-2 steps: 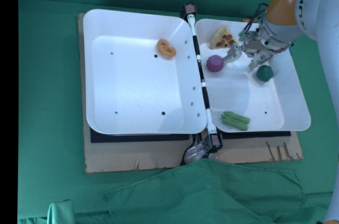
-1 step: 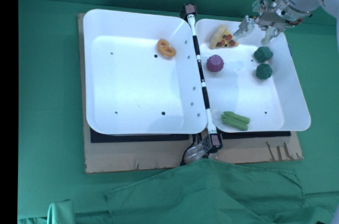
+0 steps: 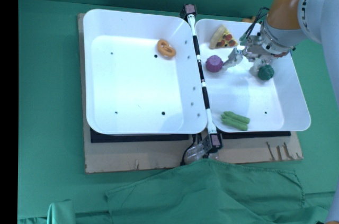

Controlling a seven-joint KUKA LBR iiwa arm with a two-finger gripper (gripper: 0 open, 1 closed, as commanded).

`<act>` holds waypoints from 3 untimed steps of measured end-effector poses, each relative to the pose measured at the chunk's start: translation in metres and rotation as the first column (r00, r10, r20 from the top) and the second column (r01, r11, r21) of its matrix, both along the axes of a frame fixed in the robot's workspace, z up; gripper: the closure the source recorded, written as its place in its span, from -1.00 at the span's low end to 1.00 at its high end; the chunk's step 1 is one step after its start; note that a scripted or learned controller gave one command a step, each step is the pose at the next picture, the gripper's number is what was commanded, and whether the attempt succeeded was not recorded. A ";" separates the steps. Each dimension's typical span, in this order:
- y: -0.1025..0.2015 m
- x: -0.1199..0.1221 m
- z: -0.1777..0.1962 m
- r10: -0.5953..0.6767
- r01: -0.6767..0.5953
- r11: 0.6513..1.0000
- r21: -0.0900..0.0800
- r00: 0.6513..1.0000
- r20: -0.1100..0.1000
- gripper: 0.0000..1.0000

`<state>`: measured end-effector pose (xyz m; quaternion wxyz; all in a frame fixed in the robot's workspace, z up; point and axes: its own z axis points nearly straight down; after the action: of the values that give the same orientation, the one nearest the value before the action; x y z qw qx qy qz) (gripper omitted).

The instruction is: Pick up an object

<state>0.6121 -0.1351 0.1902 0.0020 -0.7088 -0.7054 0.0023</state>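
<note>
Gripper (image 3: 248,61) upper right of frame, over right bin (image 3: 296,112), fingers spread wide, nothing held; purple ball (image 3: 214,63) just left, green ball (image 3: 266,72) just right.

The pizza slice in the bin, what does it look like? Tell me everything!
The pizza slice is a small toy wedge, yellow like cheese, with red spots on top and a paler crust edge. It looks like plastic or rubber. It lies flat near the far corner of the right bin, its tip pointing to the far wall. Nothing touches it: the purple ball sits nearer the camera, and the gripper is off to its right.
</note>
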 end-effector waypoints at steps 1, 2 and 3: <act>0.012 0.055 -0.006 0.004 -0.004 1.000 -0.004 1.000 0.019 -1.00; 0.010 0.084 -0.008 0.012 -0.012 1.000 0.002 0.999 -0.034 -1.00; 0.009 0.084 0.005 0.007 -0.007 1.000 0.000 0.999 -0.032 1.00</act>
<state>0.6956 -0.1257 0.1952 0.0129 -0.7064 -0.7076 0.0137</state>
